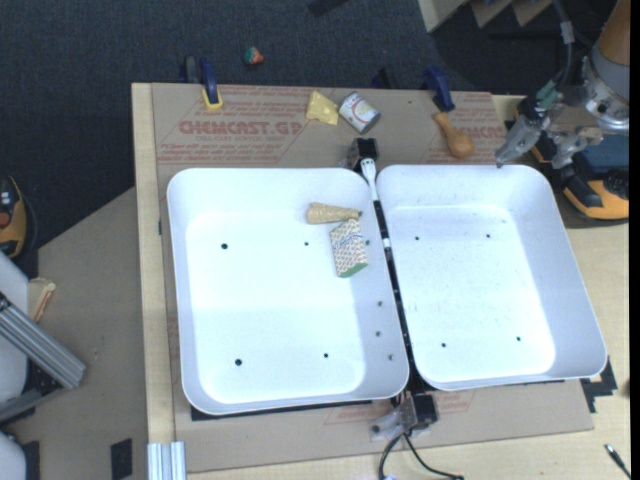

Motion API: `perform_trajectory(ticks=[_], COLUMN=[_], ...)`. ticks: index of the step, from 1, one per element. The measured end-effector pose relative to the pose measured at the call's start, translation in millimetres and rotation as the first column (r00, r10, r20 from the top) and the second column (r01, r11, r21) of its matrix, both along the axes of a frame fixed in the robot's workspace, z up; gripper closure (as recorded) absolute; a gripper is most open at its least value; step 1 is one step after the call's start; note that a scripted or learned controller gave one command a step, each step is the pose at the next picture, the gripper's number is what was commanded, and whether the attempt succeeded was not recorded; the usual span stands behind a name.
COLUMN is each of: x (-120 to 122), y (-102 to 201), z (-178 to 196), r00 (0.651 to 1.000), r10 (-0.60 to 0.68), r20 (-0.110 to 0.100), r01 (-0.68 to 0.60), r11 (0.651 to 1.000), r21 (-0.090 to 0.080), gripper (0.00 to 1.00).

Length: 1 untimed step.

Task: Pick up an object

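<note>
You see blue clamps (209, 80) holding the cardboard sheet (250, 128) on the tabletop (600, 248), dark carpet (100, 28) beyond.

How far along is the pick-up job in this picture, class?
Done: nothing yet. The tan piece and the patterned packet lie in the left bin, untouched. In hand: nothing shows between the fingers; the gripper hangs past the right bin's far corner, away from both. Left: move over the left bin, descend, grasp one item and lift.

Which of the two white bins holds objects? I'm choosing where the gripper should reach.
The left white bin: a tan cone-shaped piece and a green-patterned packet lie near its upper right corner. The gripper hovers above the right white bin.
</note>
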<state>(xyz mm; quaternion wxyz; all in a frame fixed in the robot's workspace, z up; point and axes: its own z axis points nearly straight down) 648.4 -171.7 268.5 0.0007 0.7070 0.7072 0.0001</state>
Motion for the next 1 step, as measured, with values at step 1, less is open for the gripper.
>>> perform_trajectory(ticks=[1], x=[0.7], y=[0.0], z=[11.3], r00=[1.0], r10=[0.001], r20=[0.004], r01=[-0.001], r11=[1.0], r21=[-0.002], gripper=[1.0])
